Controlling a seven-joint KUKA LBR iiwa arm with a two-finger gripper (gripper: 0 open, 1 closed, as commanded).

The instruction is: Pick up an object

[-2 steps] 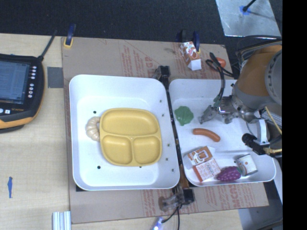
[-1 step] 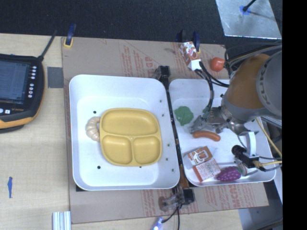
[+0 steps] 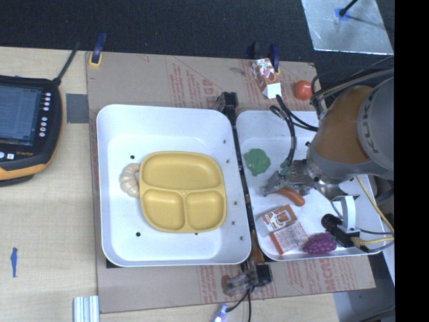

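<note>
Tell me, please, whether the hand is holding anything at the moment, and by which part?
It cannot be told: the hand sits low in the right bin, beside the orange carrot.

No wording is showing clearly enough to read. Faint red print is running along the cardboard sheet (image 3: 167,79) under the bins, and a printed packet (image 3: 283,228) is lying in the right bin (image 3: 268,129), both illegible.

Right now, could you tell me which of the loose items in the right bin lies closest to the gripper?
The orange carrot-like piece, right beside the gripper. The green piece, the snack packet and the purple grapes lie farther off.
</note>
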